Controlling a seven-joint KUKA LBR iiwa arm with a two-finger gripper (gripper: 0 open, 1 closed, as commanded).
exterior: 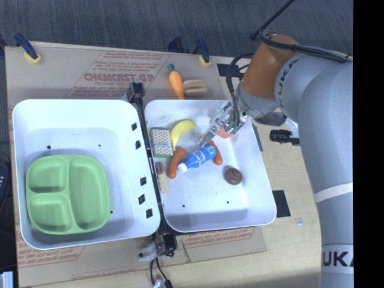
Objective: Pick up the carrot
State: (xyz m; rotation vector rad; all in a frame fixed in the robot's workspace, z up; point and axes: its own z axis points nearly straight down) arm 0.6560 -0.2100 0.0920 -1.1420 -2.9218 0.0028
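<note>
Gripper [217, 131] over right bin [255, 212]; carrot [175, 83] outside, beside bread roll [194, 88]

Big robot arm [318, 143], smooth, round, light grey. Wide orange band [264, 68] near wrist, shiny on top. Thin white line across grey part lower down. Big white letters "UK" near bottom, rest cut off at edge. Black cable [312, 51] runs over top of arm; thin black cable loops beside orange band. Small black knob sticks out from side. Gripper [221, 126] at end small, silver metal, with bit of red on it.
</note>
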